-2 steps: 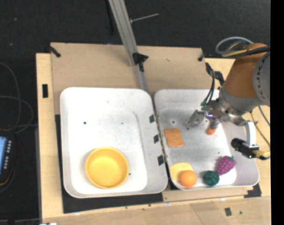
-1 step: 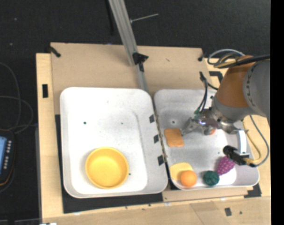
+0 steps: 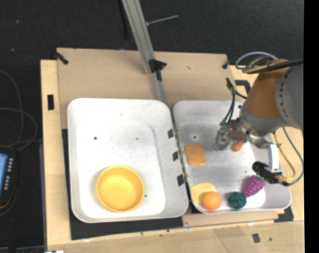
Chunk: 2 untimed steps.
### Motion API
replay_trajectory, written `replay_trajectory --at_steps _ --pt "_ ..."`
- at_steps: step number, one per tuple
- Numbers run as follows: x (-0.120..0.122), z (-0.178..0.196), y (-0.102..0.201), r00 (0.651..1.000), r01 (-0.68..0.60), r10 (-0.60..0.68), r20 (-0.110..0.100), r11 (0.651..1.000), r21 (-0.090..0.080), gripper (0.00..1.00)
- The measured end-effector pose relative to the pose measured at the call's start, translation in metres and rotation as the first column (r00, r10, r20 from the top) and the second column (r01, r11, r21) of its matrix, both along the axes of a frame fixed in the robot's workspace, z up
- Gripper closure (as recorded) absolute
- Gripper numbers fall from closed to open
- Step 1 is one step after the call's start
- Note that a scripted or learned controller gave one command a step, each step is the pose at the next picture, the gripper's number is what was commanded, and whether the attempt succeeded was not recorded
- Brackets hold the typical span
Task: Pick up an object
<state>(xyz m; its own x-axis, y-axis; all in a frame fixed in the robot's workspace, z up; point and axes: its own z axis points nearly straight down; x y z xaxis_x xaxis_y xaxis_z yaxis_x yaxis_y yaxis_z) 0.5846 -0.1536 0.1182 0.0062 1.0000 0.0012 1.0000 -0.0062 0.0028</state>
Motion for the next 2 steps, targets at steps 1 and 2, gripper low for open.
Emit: replay_trajectory --at_steps 1,2 --pt "0.009 0.046 -0.003 1.0 -0.009 0.009 0.004 1.0 -0.002 1.0" --pt "0.017 0.093 -0.001 1.0 -0.01 0.01 0.004 1.0 -0.002 1.0"
